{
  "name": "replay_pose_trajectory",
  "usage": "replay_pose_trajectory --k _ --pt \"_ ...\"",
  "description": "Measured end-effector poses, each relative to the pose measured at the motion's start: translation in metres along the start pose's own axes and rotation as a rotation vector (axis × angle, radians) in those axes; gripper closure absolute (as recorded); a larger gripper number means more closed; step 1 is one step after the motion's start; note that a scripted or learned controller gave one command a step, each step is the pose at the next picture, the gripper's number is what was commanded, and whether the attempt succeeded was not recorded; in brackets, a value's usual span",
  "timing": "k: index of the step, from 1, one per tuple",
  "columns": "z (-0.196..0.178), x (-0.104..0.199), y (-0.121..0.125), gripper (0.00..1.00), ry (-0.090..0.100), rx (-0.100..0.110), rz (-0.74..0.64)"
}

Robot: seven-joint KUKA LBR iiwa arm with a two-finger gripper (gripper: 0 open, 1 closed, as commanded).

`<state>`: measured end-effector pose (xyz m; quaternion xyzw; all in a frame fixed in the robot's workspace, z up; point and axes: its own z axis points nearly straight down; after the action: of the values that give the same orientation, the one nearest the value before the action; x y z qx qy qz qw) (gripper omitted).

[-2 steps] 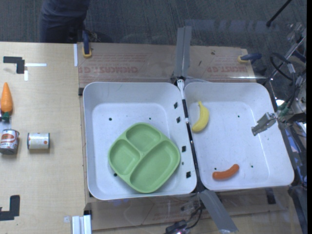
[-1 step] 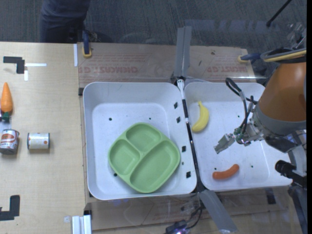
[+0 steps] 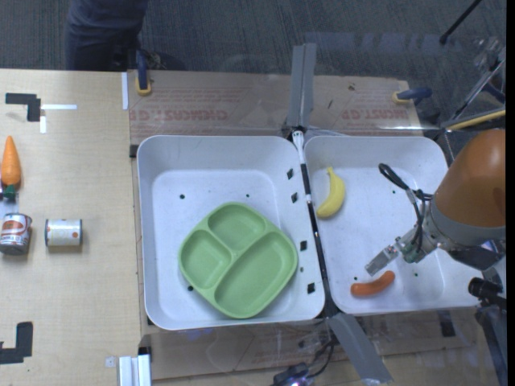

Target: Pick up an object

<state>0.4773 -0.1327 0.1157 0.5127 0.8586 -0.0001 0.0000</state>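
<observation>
In the right bin [image 3: 426, 155], a yellow banana [image 3: 331, 192] lies near the left wall. An orange-red sausage [image 3: 372, 285] lies near the bin's front edge. My gripper [image 3: 385, 257] hangs low over the right bin, just above and slightly right of the sausage, with nothing visibly held. The arm's orange band [image 3: 481, 185] reaches in from the right. The left bin [image 3: 161, 167] holds a green divided plate [image 3: 238, 259].
On the wooden bench left of the bins lie a carrot [image 3: 10, 162] and two small cans [image 3: 14, 233] [image 3: 63, 234]. A black cable [image 3: 396, 178] loops over the right bin near the wrist. A divider wall [image 3: 304, 207] separates the bins.
</observation>
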Motion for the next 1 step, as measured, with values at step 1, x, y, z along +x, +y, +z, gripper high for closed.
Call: replay_pose_trajectory --k 1 --pt "0.0239 0.0164 0.0083 0.0 0.001 0.002 0.482"
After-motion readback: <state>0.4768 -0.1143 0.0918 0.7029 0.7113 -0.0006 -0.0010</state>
